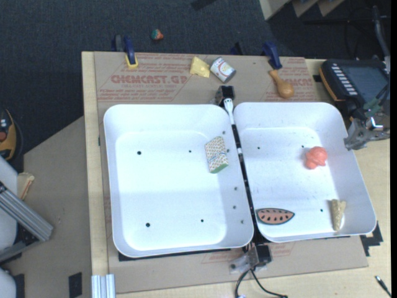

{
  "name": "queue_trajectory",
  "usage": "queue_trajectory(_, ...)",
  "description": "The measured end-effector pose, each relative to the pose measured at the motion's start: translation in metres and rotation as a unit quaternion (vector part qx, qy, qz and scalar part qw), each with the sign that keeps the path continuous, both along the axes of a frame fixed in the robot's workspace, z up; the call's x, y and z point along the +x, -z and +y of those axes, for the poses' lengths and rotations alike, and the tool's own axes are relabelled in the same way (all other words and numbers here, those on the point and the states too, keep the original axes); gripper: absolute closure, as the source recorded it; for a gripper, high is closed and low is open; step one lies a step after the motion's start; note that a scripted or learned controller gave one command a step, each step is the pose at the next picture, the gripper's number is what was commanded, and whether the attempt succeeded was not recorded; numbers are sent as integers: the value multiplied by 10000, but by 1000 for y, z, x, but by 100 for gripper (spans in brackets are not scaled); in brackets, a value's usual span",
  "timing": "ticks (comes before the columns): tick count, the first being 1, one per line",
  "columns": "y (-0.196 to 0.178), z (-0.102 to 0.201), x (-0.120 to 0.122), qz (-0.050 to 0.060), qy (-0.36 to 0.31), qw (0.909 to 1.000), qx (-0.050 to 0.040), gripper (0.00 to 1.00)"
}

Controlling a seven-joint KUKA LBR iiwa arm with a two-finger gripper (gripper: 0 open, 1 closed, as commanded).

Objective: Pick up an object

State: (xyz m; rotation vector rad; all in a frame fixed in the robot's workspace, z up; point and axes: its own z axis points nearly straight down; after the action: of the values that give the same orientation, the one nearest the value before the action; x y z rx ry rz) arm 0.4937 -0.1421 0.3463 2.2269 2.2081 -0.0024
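With the gripper (365, 134) being held over the outer rim of the right bin (291, 108), its opening impossible to tell, a miss is being risked, since the rounded pink toy (315, 157) lying near it inside that bin could be nudged away.
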Motion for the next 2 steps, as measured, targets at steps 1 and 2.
queue_trajectory(1,85,65,37,60,-76,9999,43,100)
queue_trajectory(2,-29,55,32,-52,-46,10000,12,100)
